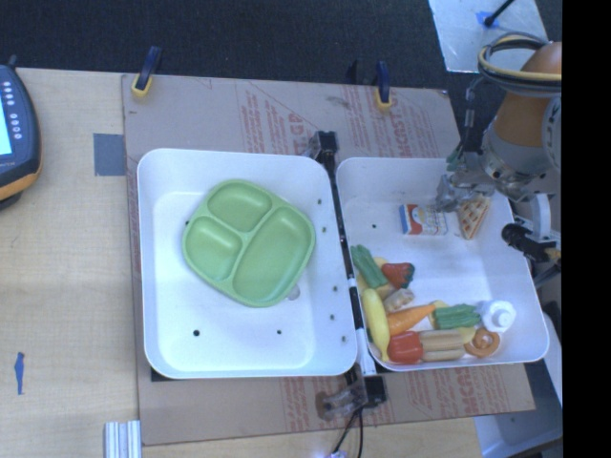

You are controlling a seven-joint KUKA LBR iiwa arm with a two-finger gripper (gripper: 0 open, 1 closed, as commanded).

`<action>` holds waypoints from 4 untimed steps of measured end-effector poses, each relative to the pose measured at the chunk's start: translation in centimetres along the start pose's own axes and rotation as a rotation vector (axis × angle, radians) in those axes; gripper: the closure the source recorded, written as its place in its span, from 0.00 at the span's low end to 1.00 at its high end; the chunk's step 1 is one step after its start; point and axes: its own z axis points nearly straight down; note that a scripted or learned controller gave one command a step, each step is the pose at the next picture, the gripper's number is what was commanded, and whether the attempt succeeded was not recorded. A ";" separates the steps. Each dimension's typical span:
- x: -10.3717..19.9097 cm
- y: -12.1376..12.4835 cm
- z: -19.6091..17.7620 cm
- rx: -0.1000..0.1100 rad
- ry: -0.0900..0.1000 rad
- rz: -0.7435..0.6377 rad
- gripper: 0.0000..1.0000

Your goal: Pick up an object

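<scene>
A green divided plate (250, 241) lies in the left bin (158, 256). In the right bin (520, 284), toy food (420, 318) crowds the near side. My gripper (456, 197) hovers beside a small carton (412, 219); its opening I cannot tell.

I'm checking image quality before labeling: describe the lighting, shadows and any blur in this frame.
Camera view: even, bright light; the white bins look nearly washed out, with soft shadow along the inner walls. The green plate is sharp enough to show its compartments. The gripper and the toy food pile are soft, with fine detail smeared.
</scene>
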 end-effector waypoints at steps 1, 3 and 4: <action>0.1 0.0 0.1 0.003 0.003 -0.001 0.00; 1.5 0.6 0.7 -0.009 -0.006 0.003 0.00; 2.8 0.6 0.7 -0.008 -0.006 0.002 0.00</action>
